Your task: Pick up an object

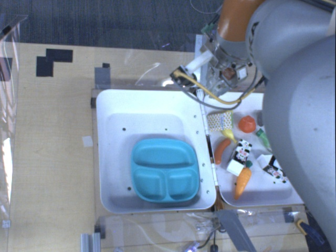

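the left bin holds a blue divided tray. in the right bin small toys crowd together: a red sausage beside a black-and-white carton, a carrot below, an orange tomato further right. the gripper hangs above that bin's far edge; whether it is clenched or released, i cannot tell. risk: the toys touch, so a descent could nudge neighbours or close on two at once.

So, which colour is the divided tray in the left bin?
Light blue. The divided tray shows clearly in the camera view, inside the left bin.
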`<state>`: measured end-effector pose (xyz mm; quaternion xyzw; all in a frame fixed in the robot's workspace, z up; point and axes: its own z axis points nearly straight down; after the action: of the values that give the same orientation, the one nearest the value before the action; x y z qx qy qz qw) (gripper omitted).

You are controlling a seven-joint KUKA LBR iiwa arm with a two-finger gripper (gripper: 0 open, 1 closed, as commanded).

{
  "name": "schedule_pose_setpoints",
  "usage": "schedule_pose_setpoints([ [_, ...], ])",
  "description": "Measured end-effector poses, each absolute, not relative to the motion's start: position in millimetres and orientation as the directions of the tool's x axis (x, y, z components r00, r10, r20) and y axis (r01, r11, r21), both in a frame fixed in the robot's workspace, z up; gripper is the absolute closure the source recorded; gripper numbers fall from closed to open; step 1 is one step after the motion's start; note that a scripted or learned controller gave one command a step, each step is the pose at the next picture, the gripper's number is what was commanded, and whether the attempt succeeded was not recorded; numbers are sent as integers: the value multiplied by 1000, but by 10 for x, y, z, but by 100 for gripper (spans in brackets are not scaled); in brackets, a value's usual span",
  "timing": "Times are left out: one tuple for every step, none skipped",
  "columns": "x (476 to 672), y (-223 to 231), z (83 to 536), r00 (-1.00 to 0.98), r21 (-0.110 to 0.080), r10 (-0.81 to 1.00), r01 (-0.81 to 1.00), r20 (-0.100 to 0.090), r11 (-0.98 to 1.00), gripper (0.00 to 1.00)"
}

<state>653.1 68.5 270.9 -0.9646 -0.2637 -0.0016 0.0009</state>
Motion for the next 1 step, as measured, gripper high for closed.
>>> schedule_pose_setpoints([
  [6393, 149, 2957, 979, -1, 202, 202, 5, -979, 100],
])
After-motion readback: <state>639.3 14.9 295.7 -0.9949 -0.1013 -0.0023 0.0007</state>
